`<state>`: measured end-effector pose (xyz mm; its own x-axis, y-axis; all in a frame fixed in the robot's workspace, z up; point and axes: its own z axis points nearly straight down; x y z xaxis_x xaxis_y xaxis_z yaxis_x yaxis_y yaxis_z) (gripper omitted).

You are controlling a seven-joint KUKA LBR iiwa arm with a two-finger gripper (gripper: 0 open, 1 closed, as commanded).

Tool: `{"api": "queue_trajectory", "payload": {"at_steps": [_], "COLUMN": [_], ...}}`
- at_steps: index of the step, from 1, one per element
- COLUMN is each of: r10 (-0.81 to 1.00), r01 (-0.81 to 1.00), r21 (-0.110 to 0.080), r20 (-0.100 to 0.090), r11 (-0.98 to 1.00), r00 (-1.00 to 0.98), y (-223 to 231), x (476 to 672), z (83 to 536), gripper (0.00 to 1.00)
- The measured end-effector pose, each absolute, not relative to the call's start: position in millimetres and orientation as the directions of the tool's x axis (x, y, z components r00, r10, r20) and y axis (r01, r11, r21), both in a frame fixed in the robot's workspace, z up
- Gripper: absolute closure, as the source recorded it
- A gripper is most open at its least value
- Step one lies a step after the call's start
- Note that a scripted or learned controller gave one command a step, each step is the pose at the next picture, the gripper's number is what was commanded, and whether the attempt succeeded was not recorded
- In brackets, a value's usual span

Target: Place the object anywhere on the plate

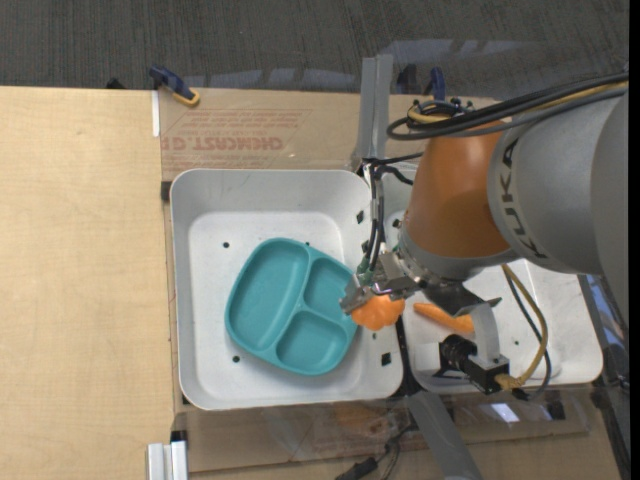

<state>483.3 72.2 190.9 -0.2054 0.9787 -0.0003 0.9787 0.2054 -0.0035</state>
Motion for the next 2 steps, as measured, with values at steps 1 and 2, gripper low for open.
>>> {"api": "queue_trajectory", "payload": {"at_steps": [1, 2], "r10": [0.979, 0.946], "r01": [0.979, 0.946], "r21": [-0.003, 0.015], "r20": [0.000, -0.001], "r11": [0.205, 0.325], "r00": [-0.205, -0.325], "y": [71.9, 121.8], "x": [483.4, 482.1], "z": [191.0, 96.7], "gripper": [0.00, 0.00]}}
